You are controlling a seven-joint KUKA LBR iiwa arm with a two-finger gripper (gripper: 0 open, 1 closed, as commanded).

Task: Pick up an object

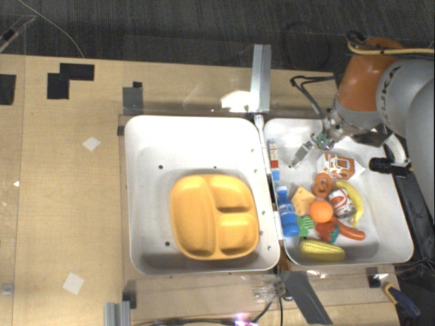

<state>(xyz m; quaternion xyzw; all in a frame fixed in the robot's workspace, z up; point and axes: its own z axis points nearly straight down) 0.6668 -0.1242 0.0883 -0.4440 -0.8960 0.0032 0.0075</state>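
Toy food pile point(325, 212) is found bunched up in the front half of the right bin point(401, 246), so that's where the pickable stuff is. At its middle an orange ball point(322, 210) is seen, packed in tight. A cheese wedge point(302, 199) is touching it on the left, a brown donut-ish thing point(322, 183) sits just behind, and a red-and-white can point(340, 202) is right beside it. A banana point(355, 201) is curled round the can's right side. In front, a red sausage point(351, 233) and a corn cob point(321, 250) are laid near the front wall, with only a thin strip of bare floor left there. A blue bottle point(288, 217) is jammed along the left wall, and further back on that same wall a red-and-white tube point(273, 156) is lying flat. A white packet point(338, 164) is set a bit apart behind the pile.

Open room is mostly found in the back-left part of that bin, and some bare floor is left along the right side past the banana. The gripper point(298, 160) is hung over that back-left patch, slanted down toward the left, near the packet but not touching anything. Nothing is seen held in it, and whether the claw is apart or together can't be told from this angle.

Over in the left bin point(146, 148), a yellow divided tray point(214, 214) is parked toward the front, with lots of bare white floor left behind it and to its left.
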